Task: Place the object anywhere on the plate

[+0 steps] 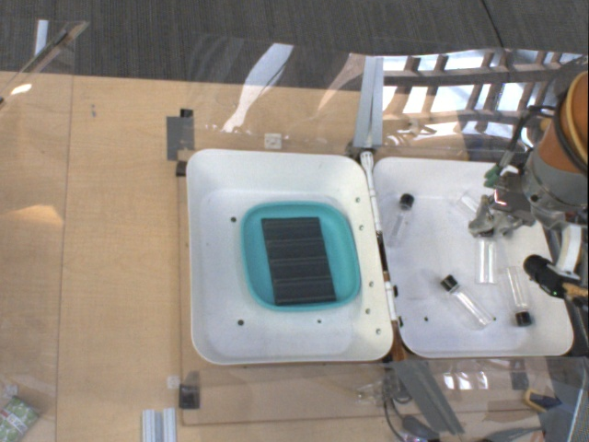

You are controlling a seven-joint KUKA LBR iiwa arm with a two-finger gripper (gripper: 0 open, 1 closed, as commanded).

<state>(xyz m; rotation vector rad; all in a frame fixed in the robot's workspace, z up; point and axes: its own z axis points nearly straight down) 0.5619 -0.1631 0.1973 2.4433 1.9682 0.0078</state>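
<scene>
- A light wooden bench fills most of the view, its grain running across.
- Beyond its far edge lies dark grey ribbed carpet.
- A clear sheet covers part of the bench; its edges catch pale glare near the top.
- A soft bright patch of light sits on the wood at left.
- A grey metal post stands at the far side.
- Right of it a metal frame reflects bright bluish light.
- Small dark brackets are fixed to the bench.
- A thin dark cable crosses the carpet at upper right.
</scene>
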